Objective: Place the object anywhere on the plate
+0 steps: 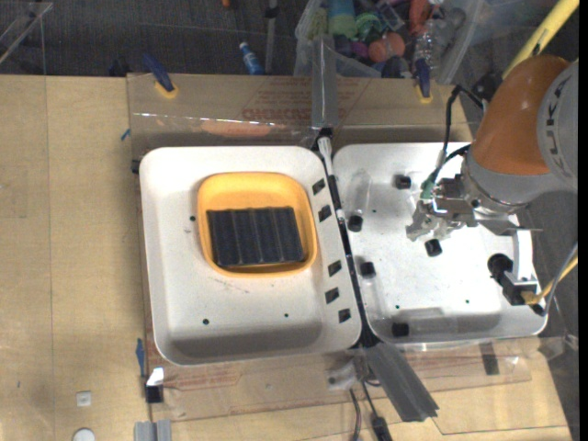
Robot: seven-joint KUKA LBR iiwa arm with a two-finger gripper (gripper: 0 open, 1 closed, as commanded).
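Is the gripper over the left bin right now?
No, the gripper hangs over the right bin, apart from the yellow plate in the left bin.

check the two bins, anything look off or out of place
Nothing stands out. The yellow plate lies flat in the left bin with a dark ridged block already on it, square to its edges. The hand hangs over the right bin.
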